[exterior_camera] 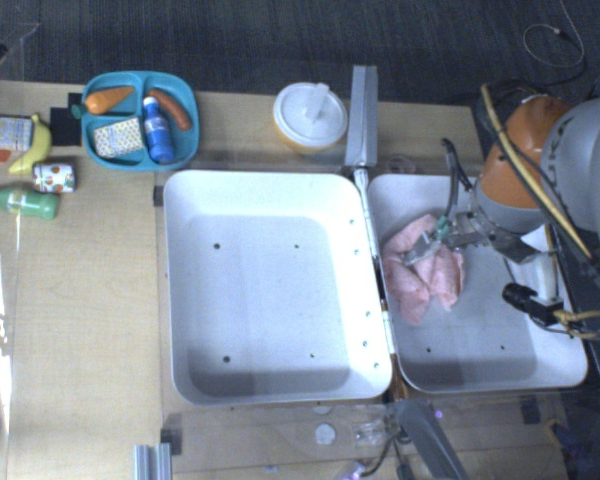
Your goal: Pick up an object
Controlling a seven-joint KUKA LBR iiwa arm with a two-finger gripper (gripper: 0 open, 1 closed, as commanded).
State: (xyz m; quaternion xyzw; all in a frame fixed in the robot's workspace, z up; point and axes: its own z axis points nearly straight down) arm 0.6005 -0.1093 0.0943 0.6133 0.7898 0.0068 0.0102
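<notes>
Two shallow white bins sit side by side on a pale wooden table [80, 318], with dark carpet beyond the table's far edge. The left bin [270, 288] is the larger one; the right bin [480, 353] holds a crumpled pink cloth [427, 271] lying in its left half, close to the wall shared with the other bin. Near the table's far left corner stands a blue divided tray [140, 118] with toy foods, and beside it a banana [32, 146], a small can [54, 177] and a green bottle [20, 202]. A white lidded cup [310, 115] rests at the far edge, just behind the bins.

The grey arm with its orange band [520, 158] reaches in from the right, and the pincer [442, 236] is down on the cloth's upper right part, touching its folds. How far the pincer is open cannot be told, nor whether any cloth lies inside it.
</notes>
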